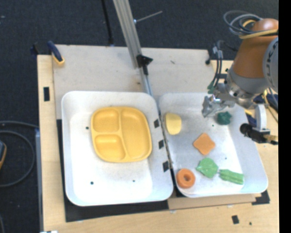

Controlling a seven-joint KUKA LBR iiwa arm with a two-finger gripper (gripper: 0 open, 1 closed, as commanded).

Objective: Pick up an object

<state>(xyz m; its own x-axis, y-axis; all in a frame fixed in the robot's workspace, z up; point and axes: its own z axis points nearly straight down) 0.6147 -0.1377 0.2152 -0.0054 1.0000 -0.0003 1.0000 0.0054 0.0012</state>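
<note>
Dark green and small, an object [224, 118] lies near the far right corner of the right bin [247, 152], just beside the gripper [209, 106] and on its right. The gripper hangs low over the bin's far end, its metal tip pointing down and a little toward the bin's middle; whether the fingers are spread or closed cannot be told from this angle, and nothing shows between them. The grey arm [250, 67] comes in from the right edge, its orange band [259, 28] high above the wrist, and it bends down steeply so that the wrist sits over the far right rim of the bin.

Further along in the same bin, a pale yellow piece [173, 124] rests against the left wall, near the divide between the bins. An orange square block [204, 143] lies near the bin's middle, apart from the others. Toward the near end sit a light green lumpy piece [207, 167] and, just beside it on the right, a light green elongated piece [232, 176]. An orange ring [186, 178] lies at the near left corner, close to the lumpy piece.

The left bin [77, 178] holds a yellow divided tray [121, 133] with three compartments, lying flat near its middle. Both bins rest side by side on the pale surface [87, 69], and a slanted metal rail [128, 28] rises from the far edge between them
</note>
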